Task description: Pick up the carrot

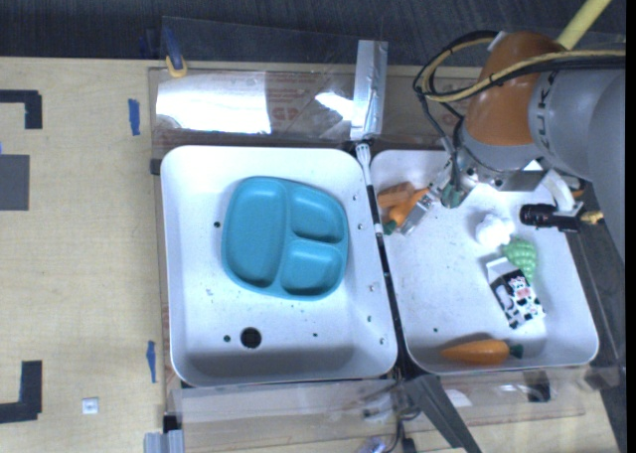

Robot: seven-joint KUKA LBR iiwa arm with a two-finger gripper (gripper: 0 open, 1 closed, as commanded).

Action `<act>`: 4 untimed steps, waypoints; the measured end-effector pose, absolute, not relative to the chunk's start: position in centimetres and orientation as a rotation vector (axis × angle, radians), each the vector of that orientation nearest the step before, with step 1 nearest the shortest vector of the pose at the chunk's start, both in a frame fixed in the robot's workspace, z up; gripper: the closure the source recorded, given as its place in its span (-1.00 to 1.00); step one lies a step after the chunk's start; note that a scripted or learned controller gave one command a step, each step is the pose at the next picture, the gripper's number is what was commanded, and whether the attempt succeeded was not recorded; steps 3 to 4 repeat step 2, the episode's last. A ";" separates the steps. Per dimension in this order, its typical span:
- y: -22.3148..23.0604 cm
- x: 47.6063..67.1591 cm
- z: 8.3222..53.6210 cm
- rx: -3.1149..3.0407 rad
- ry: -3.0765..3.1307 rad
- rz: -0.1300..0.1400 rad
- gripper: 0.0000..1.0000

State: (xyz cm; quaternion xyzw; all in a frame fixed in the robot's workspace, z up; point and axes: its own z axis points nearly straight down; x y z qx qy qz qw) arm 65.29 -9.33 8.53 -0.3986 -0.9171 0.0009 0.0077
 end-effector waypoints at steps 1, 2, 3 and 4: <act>-8.0 64.2 19.1 -1.151 -2.939 -0.006 -1.00; -11.4 63.5 9.0 -1.021 -2.977 -0.002 -1.00; -11.4 63.5 9.0 -1.021 -2.977 -0.002 -1.00; -11.4 63.5 9.0 -1.021 -2.977 -0.002 -1.00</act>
